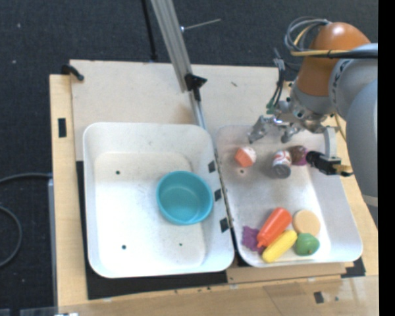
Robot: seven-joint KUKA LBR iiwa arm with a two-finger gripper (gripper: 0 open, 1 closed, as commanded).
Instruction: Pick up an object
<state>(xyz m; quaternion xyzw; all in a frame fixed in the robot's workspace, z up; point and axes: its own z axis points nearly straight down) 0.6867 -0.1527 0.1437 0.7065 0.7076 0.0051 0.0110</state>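
Note:
My gripper [272, 131] hangs over the back edge of the right bin [336, 206]. Its two fingers are spread apart, open, with nothing between them. Just in front of it lie a small orange-and-white piece [245, 156], a grey can [281, 165] and a dark maroon piece [297, 155]. At the bin's front sit an orange carrot [274, 224], a yellow piece [280, 245], a green lime [307, 245], a tan round piece [306, 221] and a purple piece [250, 237].
The left bin [112, 176] holds a blue bowl [184, 197] near its right side. A slanted metal post [178, 51] rises behind the bins, meeting the bench near the divide between them.

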